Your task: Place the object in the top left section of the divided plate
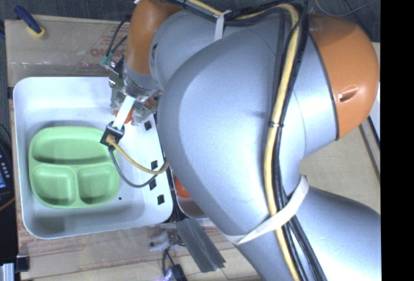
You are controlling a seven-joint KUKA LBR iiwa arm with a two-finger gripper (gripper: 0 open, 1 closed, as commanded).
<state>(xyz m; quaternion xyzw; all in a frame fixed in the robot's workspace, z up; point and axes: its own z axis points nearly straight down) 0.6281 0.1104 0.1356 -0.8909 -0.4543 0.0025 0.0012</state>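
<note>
The arm (259,137), smooth grey shell with glossy orange bands and yellow and black cables strapped along it, bulks nearest the camera, bending down toward the left bin (26,95). To the left of its wrist lies the divided plate (71,166), matte pale green with rounded compartments. The gripper (126,108) sits just beside the plate's upper right corner; its grip cannot be told, nor the object's place.

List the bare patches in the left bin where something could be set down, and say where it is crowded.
Bare white floor lies in the left bin between its top wall and the green divided plate, and along the bottom wall below the plate. The plate's three sections look bare. The bin's right side is crowded by the arm and its cable.
</note>
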